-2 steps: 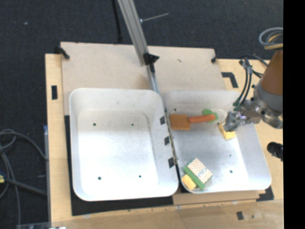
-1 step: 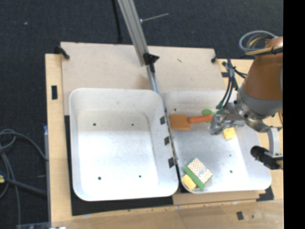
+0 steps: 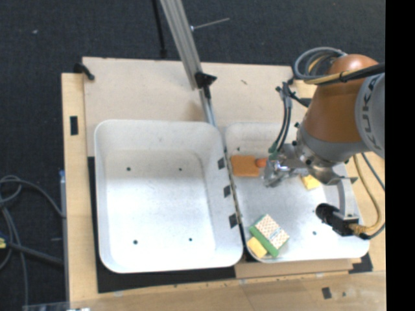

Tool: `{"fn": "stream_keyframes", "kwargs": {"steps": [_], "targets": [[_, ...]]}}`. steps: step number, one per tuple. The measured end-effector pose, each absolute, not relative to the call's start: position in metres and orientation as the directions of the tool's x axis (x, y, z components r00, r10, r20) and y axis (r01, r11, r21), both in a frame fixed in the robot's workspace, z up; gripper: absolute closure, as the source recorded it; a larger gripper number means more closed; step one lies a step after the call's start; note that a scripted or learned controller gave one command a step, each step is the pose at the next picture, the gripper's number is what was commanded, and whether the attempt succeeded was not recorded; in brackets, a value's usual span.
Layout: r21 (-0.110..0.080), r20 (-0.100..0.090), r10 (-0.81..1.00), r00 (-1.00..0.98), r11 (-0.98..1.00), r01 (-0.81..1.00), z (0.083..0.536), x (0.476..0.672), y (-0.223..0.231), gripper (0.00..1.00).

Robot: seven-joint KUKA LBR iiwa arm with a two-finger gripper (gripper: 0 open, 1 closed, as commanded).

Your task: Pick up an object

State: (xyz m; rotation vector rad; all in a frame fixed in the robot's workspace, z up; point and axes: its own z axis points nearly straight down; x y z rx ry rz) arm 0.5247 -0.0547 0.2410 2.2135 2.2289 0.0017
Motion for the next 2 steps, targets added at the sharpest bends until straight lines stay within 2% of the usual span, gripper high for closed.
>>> {"fn": "stream_keyframes", "kwargs": {"steps": [1, 2], "targets": [[0.002, 0.001, 1.0, -0.008, 0.008, 1.0, 0.242, 0.539, -0.004, 1.0], [0.002, 0.001, 1.0, -0.008, 0.008, 1.0, 0.251, 0.544, 0.046, 1.0]]}}
